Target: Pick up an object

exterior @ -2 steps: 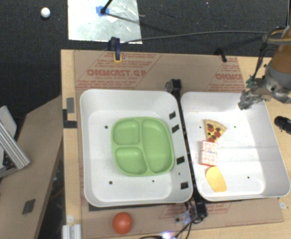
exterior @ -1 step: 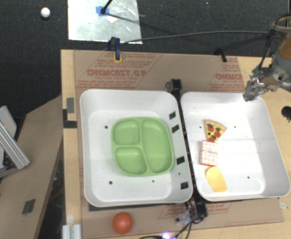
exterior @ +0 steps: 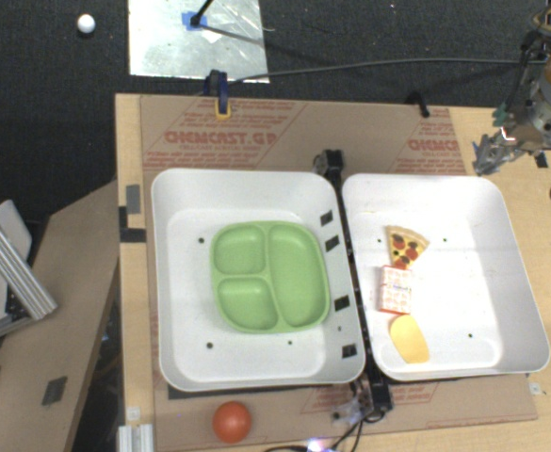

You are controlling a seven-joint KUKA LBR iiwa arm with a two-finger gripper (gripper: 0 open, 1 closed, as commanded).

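Pizza slice (exterior: 406,247) lies untouched in right bin (exterior: 501,252); tool (exterior: 494,151), grip state unclear, must descend toward it

Evenly and brightly lit from overhead; soft, diffuse light with no hard-edged shadows; only faint shading under the inner rims of the two white bins (exterior: 350,205) and a thin dark line beneath their front lips; whites near clipping on the right bin floor (exterior: 463,252), little surface detail left there; dull glare on the silvery sheet (exterior: 195,26) at the top, streaked and uneven; black backdrop (exterior: 397,17) swallowing detail, almost featureless; tan counter (exterior: 256,125) rendered flat, printed lettering legible but soft; overall slightly low resolution, mild grain, edges a touch fuzzy; end effector (exterior: 494,147) at the right margin blurred and hard to resolve; small bright flare at the bottom edge (exterior: 327,443); colours saturated on the green tray (exterior: 270,276).
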